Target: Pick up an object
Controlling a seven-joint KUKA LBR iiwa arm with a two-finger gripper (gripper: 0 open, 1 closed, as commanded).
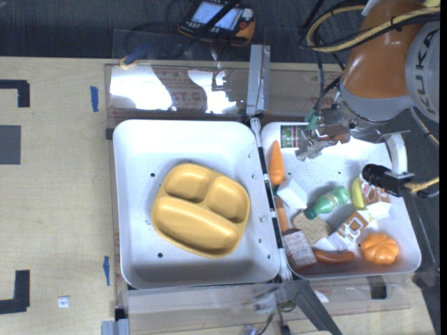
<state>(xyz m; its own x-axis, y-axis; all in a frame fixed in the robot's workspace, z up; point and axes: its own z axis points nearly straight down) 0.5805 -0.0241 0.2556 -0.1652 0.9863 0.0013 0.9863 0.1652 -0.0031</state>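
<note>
Nearest the lens, along the right bin's point(412, 257) front edge: a sausage point(334, 257), a brown packet point(298, 249) to its left, an orange pumpkin point(378, 248) to its right. Just behind those, a slice of bread point(311, 226), a green bottle point(328, 202) lying tilted, a small white carton point(351, 227) with orange marks, a yellow banana point(357, 193). Further left, against the wall shared with the other bin, a carrot point(276, 162) standing lengthwise, with a white card point(292, 195) beside its lower end. All loose in the bin, none lifted.

Above the bin's far left corner, the end effector point(314, 142), hanging clear of the toys, well apart from the bottle and near the carrot's top. Cannot tell how far its fingers stand apart; nothing seen between them. Behind it, the grey arm point(380, 103) with its orange band point(380, 61), reaching in from the right. At the bin's right rim, a black part point(383, 176) on a cable.

In the left bin point(133, 187), 1 yellow tray point(200, 208) with 3 compartments, lying slantwise near the middle.

Beyond both bins, a clear shiny panel point(174, 89) and a handheld screen point(215, 18). On the left, bare tabletop point(52, 187) with black marks and blue tape.
</note>
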